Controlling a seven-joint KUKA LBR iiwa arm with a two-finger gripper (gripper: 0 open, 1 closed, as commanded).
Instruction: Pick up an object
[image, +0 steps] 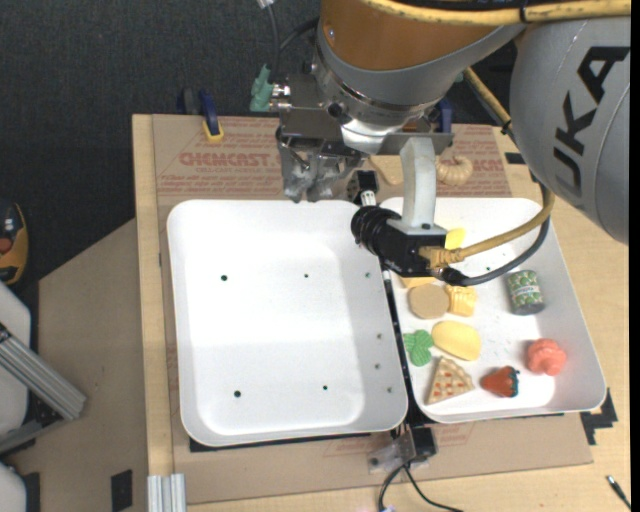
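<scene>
Two white bins sit side by side on the table (150, 300). Toy foods lie in the right bin (575, 330): a can (524, 291), pizza slice (450, 380), strawberry (502, 381). Whether the hand (310, 180), above the left bin's (200, 400) far rim, is spread, I cannot tell.

Gripper (312, 180) hangs over bench just past the 12 o'clock rim of left bin (200, 330). Right bin (575, 350) holds toy food: pizza slice (449, 381) at 6, strawberry (502, 381) beside it, pink piece (545, 356) at 4, green can (523, 291) at 3.
</scene>
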